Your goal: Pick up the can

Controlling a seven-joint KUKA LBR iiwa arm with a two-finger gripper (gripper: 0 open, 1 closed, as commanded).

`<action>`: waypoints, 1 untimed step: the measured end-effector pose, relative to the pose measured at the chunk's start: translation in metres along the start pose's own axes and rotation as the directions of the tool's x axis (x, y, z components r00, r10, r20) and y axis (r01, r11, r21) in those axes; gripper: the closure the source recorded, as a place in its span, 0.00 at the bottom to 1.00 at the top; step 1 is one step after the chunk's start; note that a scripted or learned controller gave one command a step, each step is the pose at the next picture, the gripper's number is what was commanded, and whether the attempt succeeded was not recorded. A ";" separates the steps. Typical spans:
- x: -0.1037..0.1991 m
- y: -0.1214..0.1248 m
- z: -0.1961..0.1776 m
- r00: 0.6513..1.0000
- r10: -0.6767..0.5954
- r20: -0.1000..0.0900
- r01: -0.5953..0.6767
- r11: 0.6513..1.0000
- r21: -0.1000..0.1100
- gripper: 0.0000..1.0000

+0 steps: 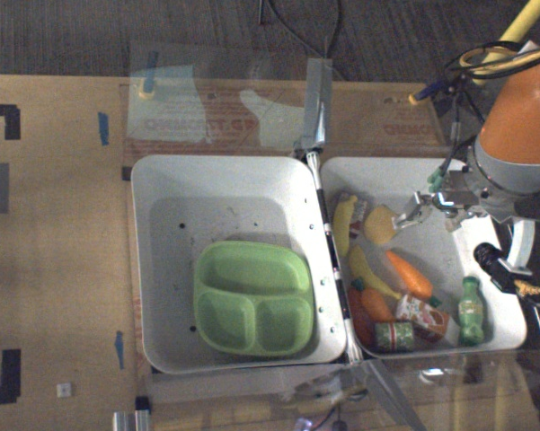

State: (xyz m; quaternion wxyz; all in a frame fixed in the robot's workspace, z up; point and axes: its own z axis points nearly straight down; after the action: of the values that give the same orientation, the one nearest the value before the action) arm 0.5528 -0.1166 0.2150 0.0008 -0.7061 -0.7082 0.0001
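My claw (411, 212) hangs over the upper part of the right bin (512, 335), its fingers spread apart with nothing between them, tips just beside a pale yellow lemon-like fruit (379, 225). The can (393, 335) lies on its side at the near edge of this bin, well apart from my claw, touching a red-labelled bottle (424, 316) and an orange carrot-like piece (374, 304). A second carrot (409, 275) and two bananas (343, 224) lie between us, and a green bottle (471, 311) stands further right. The left bin (162, 205) holds a green divided tray (252, 298).
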 end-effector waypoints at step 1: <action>-0.061 0.015 0.127 0.996 -0.090 0.004 0.090 0.996 -0.010 0.00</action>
State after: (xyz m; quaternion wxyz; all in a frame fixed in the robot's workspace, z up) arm 0.5680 -0.1770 0.0881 -0.0038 -0.6735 -0.7391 -0.0023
